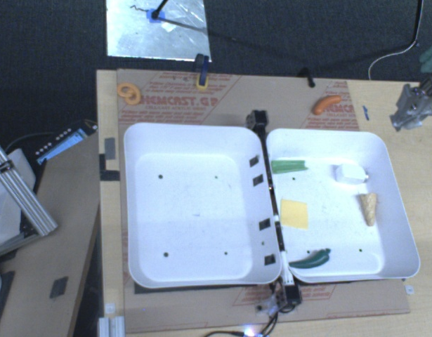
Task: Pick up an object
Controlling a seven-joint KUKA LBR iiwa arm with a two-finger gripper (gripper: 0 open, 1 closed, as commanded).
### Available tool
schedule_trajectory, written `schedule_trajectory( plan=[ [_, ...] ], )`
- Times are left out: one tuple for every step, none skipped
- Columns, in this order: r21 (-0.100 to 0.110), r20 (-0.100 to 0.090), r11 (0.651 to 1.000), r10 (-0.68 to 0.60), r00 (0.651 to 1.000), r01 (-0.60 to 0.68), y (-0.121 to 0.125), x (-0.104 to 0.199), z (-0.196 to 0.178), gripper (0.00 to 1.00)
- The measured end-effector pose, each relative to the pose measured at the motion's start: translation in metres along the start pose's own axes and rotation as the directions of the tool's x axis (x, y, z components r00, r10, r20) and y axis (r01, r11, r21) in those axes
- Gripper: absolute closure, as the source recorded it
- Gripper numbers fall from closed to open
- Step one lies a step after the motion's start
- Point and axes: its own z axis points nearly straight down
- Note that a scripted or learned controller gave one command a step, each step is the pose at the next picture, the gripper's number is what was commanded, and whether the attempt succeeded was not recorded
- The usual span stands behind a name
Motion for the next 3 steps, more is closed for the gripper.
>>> schedule_trajectory(
  plan=[
    [0.001, 0.0, 1.0, -0.002, 1.0, 0.002, 0.0001, 0.0041, 0.0001, 1.0],
    [0.001, 0.0, 1.0, -0.002, 1.0, 0.002, 0.0001, 0.0066, 0.0001, 1.0],
    [0.001, 0.0, 1.0, 0.0, 1.0, 0.0, 0.0, 0.0039, 0.0002, 1.0]
  ],
)
